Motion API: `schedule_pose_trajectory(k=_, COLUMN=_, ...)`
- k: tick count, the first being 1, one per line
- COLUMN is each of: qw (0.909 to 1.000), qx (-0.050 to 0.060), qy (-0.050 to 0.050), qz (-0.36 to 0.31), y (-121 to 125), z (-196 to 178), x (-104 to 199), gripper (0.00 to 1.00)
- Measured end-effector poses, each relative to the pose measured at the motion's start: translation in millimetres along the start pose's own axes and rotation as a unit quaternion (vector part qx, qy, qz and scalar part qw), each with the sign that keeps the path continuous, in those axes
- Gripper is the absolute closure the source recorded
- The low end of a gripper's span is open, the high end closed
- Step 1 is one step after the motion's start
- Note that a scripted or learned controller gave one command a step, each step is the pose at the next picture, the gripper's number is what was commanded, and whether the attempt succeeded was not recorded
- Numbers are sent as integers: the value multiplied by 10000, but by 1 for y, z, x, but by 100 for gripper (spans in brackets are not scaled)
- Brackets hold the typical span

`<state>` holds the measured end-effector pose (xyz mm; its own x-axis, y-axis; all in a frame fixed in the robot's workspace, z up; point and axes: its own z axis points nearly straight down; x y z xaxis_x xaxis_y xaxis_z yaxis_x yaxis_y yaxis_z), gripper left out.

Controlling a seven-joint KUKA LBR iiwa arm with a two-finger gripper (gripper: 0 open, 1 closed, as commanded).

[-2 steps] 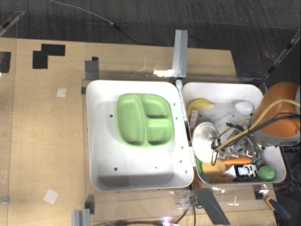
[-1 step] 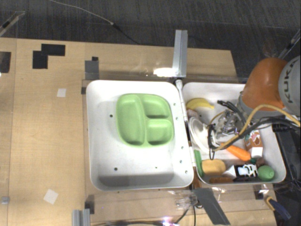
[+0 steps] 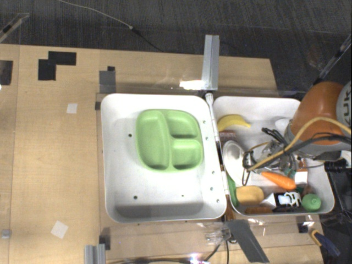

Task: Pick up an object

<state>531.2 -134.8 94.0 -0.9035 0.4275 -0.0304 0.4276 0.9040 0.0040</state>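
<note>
The arm (image 3: 322, 111) comes in over the right bin (image 3: 258, 102), its orange band above the far right corner. Cables loop down from it to the gripper (image 3: 263, 157), which sits low in the middle of that bin; the wires hide its tip, so I cannot tell how it stands or whether it holds anything.

The right bin is crowded. A banana (image 3: 233, 122) lies near its far left corner. A carrot (image 3: 280, 180) lies just toward the near side of the gripper, slanting toward the right wall. A tan block (image 3: 249, 193) rests near the near left corner, with a thin green piece (image 3: 231, 191) against the left wall beside it. A black and white item (image 3: 287, 199) sits by the near edge, and a green round thing (image 3: 312, 203) fills the near right corner.

In the left bin (image 3: 118, 164), a green divided tray (image 3: 168, 139) lies toward the far side.
</note>
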Motion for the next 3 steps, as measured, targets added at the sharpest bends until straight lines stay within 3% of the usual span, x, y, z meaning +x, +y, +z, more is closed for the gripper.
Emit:
schedule_pose_trajectory(k=1, qw=9999, qx=-22, qy=12, qz=-142, y=-23, z=0, x=11, gripper=0)
schedule_pose_trajectory(k=2, qw=9990, qx=24, qy=10, qz=-447, y=22, z=2, x=-43, gripper=0)
schedule_pose_trajectory(k=3, qw=9999, qx=-5, qy=11, qz=172, y=-2, z=1, x=-9, gripper=0)
